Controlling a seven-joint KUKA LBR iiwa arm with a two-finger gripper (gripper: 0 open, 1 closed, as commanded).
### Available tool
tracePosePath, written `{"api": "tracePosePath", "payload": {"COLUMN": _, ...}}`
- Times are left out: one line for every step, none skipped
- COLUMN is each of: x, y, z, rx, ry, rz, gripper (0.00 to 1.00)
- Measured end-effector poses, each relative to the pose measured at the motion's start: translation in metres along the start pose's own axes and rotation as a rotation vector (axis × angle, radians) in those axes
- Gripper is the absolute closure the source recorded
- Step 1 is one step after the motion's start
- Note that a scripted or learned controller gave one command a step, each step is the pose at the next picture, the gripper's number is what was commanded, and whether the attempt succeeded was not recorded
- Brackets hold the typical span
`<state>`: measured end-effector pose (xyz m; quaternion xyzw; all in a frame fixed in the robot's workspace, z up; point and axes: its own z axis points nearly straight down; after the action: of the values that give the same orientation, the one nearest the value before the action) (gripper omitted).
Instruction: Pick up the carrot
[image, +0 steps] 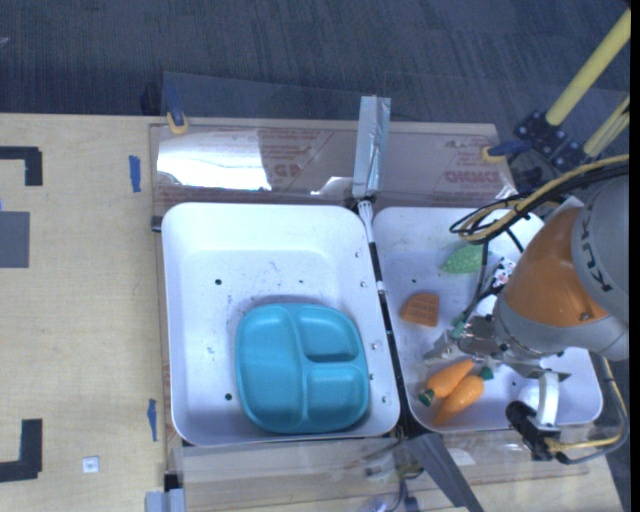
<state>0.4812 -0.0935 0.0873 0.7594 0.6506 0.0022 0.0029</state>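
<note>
Showing the end effector (468, 350) poised just above the carrot (452, 388) in the right bin (400, 255); its finger state cannot be told. Carrot likely light, rigid, smooth plastic; best gripped across its orange midsection.

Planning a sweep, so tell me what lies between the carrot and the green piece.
The camera view shows the tan wedge between carrot and green piece.
</note>
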Motion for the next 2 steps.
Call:
{"api": "tracePosePath", "payload": {"x": -0.0043, "y": 0.0009, "z": 0.0000, "rx": 0.001, "ry": 0.002, "rz": -0.028, "gripper": 0.00}}
{"api": "tracePosePath", "payload": {"x": -0.0004, "y": 0.0002, "z": -0.0002, "rx": 0.001, "ry": -0.001, "rz": -0.083, "gripper": 0.00}}
